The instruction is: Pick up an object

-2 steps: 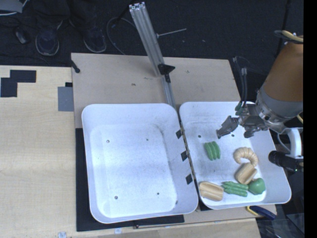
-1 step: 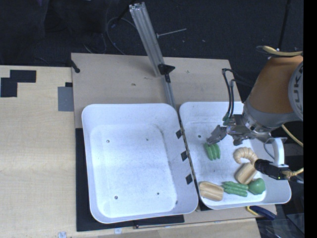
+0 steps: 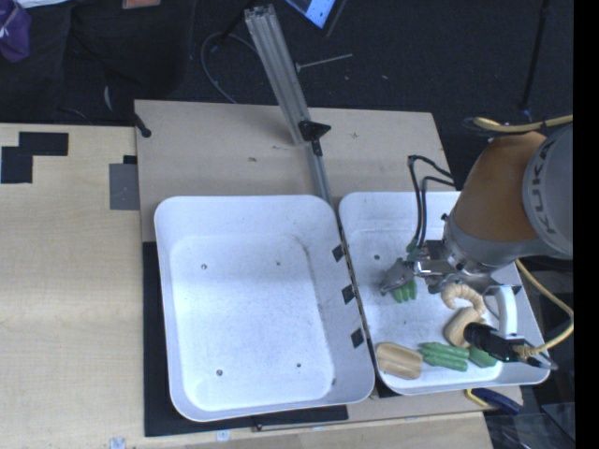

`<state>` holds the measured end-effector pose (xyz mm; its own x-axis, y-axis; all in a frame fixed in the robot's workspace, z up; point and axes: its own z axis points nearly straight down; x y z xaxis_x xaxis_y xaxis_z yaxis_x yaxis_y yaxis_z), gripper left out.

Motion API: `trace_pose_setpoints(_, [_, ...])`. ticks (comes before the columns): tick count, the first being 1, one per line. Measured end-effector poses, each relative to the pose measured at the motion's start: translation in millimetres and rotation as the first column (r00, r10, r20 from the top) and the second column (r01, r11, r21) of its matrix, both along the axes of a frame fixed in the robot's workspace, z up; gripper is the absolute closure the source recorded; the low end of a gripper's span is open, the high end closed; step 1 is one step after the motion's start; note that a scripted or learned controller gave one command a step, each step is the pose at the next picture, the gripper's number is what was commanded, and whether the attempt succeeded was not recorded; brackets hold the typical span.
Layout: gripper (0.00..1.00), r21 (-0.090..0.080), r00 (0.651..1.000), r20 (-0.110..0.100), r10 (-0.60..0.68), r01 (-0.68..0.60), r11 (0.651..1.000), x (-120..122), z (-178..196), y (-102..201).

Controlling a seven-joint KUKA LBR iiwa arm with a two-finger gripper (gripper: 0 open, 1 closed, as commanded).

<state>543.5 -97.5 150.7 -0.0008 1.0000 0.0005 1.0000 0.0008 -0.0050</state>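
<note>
A small green object [image 3: 404, 292] sits at the tips of the gripper [image 3: 401, 284], in the right white bin [image 3: 393, 221]. The view does not make clear whether the jaws are clamped on it or merely above it. Below and right of the jaws lie a curled tan piece [image 3: 461, 296], a green bean pod [image 3: 444, 355], and a tan bread-like piece [image 3: 400, 360]. Left of the jaws, past the shared rims, is the left white bin [image 3: 187, 215]. The grey and orange arm [image 3: 505, 199] reaches in from the right.
</note>
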Motion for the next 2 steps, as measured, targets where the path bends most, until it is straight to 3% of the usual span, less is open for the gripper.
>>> trace_pose_setpoints(1, [0.0, 0.0, 1.0, 0.0, 0.0, 0.0, 1.0, -1, -53, 1])
trace_pose_setpoints(2, [1.0, -0.001, 1.0, 0.004, -0.003, 0.003, 1.0, 0, -40, -1])
